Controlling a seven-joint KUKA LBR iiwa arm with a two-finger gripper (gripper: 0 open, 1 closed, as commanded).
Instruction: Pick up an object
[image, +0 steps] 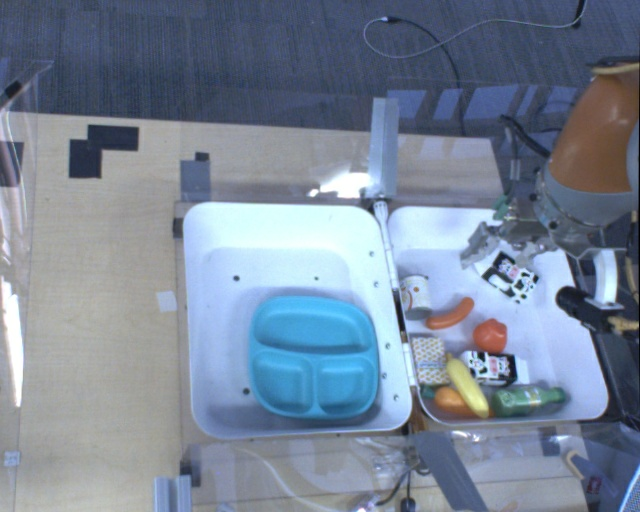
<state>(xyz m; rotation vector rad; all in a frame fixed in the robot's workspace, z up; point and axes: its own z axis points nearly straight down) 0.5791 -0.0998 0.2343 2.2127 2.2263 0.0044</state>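
My gripper (503, 245) hangs over the back of the right bin (580, 330), fingers spread and open, nothing between them. Just below it on the bin floor lies a black-and-white patterned carton (512, 278). Toward the front of this bin lie a small can (415, 293), an orange-red sausage (450, 313), a red tomato (490, 335), a second black-and-white carton (492, 367), a yellow banana (466, 385), a green bottle (528, 400), an orange fruit (447, 400) and a checkered packet (428, 352).
The left bin (220, 300) holds a blue divided plate (315, 355). A metal divider post (384, 140) stands at the back between the bins. The arm's orange band (600, 120) looms over the right bin's back right corner.
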